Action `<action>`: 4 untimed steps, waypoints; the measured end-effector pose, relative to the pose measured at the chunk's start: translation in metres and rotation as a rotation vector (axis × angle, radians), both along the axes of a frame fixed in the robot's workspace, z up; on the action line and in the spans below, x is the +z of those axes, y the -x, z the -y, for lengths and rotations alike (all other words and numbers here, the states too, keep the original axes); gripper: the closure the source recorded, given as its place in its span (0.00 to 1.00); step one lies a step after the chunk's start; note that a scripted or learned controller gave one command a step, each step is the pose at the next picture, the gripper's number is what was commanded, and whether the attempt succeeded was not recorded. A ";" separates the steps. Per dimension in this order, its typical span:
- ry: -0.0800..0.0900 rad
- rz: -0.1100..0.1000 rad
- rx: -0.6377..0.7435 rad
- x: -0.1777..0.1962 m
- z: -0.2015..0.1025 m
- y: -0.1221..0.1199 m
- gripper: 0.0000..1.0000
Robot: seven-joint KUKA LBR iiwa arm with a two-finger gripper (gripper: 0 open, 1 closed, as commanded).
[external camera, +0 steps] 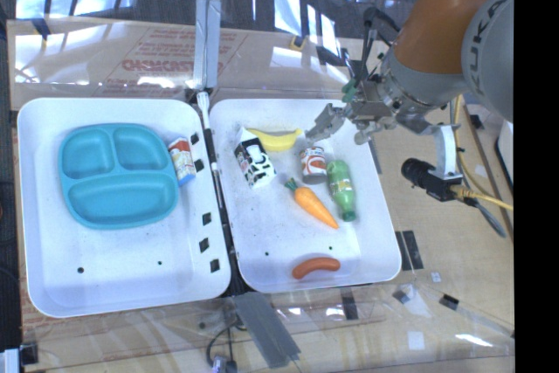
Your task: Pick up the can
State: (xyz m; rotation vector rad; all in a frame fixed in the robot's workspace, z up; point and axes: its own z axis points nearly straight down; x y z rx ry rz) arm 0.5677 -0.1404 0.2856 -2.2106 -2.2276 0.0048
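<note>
Camera view: the small can, cylindrical with a red-and-white label too blurred to read, stands in the right bin between a banana and a green bottle. The gripper hovers just above-right, its metal fingers spread, holding nothing.

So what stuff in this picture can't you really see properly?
- Gripper, camera view: its fingers are small and blurred against the bin wall, so open or shut cannot be told.
- Can in the right bin: label too small to read.
- Small can in the left bin: partly tucked behind the blue plate.
- Arm: cut off by the picture's top and right.
</note>
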 end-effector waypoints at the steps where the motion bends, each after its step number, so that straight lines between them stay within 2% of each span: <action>1: 0.001 -0.001 -0.025 -0.100 0.006 -0.030 0.00; 2: 0.001 0.002 -0.283 -0.159 0.038 -0.062 0.00; 3: -0.004 0.003 -0.259 -0.193 0.035 -0.059 0.00; 4: -0.002 -0.001 -0.256 -0.183 0.035 -0.058 1.00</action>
